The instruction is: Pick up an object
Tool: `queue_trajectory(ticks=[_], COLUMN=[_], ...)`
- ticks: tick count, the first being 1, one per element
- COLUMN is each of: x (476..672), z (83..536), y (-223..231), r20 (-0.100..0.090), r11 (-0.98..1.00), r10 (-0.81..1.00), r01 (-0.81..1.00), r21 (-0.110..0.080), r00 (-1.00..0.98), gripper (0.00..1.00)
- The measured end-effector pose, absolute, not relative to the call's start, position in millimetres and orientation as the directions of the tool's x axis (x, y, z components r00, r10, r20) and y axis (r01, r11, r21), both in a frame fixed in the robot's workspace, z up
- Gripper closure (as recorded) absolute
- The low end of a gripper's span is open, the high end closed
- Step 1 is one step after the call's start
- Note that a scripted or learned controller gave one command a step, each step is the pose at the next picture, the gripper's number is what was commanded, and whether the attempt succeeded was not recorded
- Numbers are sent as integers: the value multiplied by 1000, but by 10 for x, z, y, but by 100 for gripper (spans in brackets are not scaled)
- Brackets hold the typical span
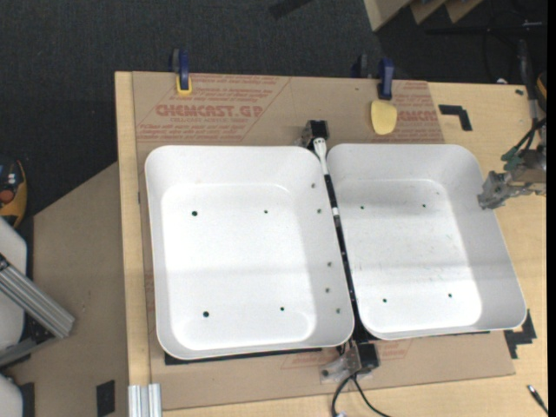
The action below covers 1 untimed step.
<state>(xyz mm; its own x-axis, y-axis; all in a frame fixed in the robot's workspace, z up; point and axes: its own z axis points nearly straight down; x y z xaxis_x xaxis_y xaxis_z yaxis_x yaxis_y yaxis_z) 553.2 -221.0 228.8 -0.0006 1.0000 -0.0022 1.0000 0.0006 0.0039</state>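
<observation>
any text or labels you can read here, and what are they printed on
"CHEMCAST G P" in red, on the brown board under the left bin.
More red print of the same kind on the board by the yellow clamp pad, behind the right bin: too blurred to read.
Small red print at the board's front edge: too small to read.

One camera, fixed high above the table (287, 94) — it looks down at a slant, taking in both white bins (243, 250) whole.
</observation>
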Motion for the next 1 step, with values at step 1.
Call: queue_trajectory(ticks=[1], x=[5771], z=[2173], y=[-882], r20=[4], r11=[12], r10=[1000], r01=[1000], r21=[-2], r00=[-12], gripper=[100])
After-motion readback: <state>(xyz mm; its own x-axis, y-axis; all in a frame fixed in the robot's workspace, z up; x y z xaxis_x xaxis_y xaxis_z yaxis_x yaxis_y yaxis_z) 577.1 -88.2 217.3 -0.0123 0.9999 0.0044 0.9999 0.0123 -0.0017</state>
